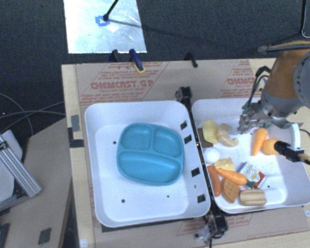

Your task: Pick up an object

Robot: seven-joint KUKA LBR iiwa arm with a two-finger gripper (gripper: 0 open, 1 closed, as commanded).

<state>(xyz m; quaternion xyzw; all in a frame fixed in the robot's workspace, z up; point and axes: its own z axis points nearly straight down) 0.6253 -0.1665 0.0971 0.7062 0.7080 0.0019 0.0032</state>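
table carries two shallow white bins side by side

left bin holds one blue divided plate, lying flat near its middle

right bin holds all the loose toy foods, any of which may serve as the object to pick

the arm comes in from the right over the right bin's far corner; the claw stands over the far half of that bin, above bare white floor

claw state: cannot be told from this angle whether it is open or closed; no item is seen held in it

nearest item: orange carrot, just beside the claw on its near right side, lying tilted with the thick end toward the claw; contact cannot be confirmed. a second orange piece lies against the carrot's right side

beige curved piece lies near the claw on its near left side, apart from it, and touches a yellow fruit by the bin's left wall

well apart from the claw, toward the near edge: white egg, cheese wedge, long carrot, another carrot lying across a brown waffle, small printed box, bread roll
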